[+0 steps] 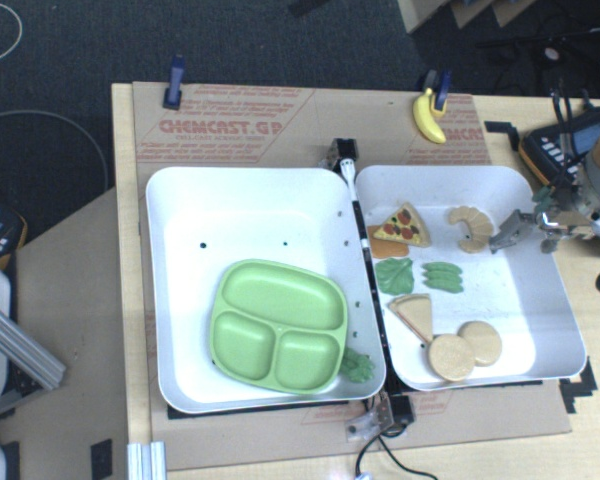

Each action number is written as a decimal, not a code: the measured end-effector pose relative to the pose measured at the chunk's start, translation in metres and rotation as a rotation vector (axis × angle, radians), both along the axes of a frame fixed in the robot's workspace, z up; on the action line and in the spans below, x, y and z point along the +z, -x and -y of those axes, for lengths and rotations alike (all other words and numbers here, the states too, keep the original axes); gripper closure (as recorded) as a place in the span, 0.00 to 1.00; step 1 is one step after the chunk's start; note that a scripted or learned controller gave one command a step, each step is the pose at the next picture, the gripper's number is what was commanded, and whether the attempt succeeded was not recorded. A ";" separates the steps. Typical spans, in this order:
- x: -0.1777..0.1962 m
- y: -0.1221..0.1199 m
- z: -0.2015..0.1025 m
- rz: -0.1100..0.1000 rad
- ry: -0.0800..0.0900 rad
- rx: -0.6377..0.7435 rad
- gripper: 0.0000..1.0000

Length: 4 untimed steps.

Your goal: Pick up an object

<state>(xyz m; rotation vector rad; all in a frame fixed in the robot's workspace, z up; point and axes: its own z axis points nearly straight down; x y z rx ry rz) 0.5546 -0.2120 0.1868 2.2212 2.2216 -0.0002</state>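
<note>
I see 2 white bins side by side on the desk (230, 108). The left bin (180, 268) holds a green tray (278, 324) with 3 compartments, lying toward its front, and a small green leafy piece (358, 368) sits just beside the tray's right front corner.

The right bin (540, 298) carries the toy food. A pizza slice (400, 227) lies near its left wall, with a green leaf (394, 274) just in front of it and a second green piece (442, 276) to the right. A tan curved pastry (470, 226) sits toward the back. Near the front, a sandwich wedge (413, 315) touches 2 round cookies (465, 350) that overlap each other.

My gripper (507, 233) hangs at the right bin's back right, just beside the pastry; I cannot tell how it is set, and I see nothing in it. A banana (429, 119) lies on the desk behind the right bin, next to a blue clamp (440, 88).
</note>
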 end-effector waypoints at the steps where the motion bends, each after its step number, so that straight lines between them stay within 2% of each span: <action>1: 0.011 -0.001 0.000 0.003 0.002 0.001 1.00; 2: -0.089 0.069 0.012 -0.013 -0.005 -0.005 1.00; 3: -0.103 0.076 0.011 -0.003 -0.003 -0.001 1.00; 4: -0.102 0.075 -0.065 -0.002 -0.005 0.006 1.00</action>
